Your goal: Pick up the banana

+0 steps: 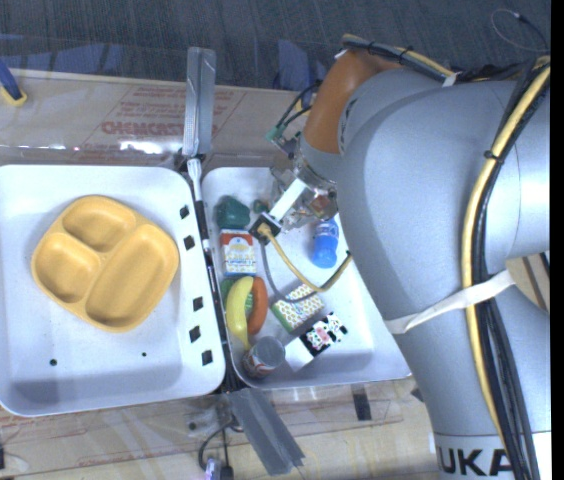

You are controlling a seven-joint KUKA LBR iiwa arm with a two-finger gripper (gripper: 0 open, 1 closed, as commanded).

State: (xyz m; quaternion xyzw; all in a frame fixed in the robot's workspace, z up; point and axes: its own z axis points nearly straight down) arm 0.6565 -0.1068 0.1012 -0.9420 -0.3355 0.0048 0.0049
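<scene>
The banana [237,310] lies against the right bin's [357,356] left wall. The claw [300,200] hovers farther back, and whether it is apart or together cannot be told.

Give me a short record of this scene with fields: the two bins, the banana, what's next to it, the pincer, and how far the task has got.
left bin: holds a yellow sectioned plate
right bin: holds the banana and several small items
banana: lies lengthwise near the right bin's left wall
neighbour: orange-red item against the banana's right side
blue bottle: toward the bin's far right
pincer: over the right bin's far end, apart from the banana
task: banana not yet picked up
</scene>
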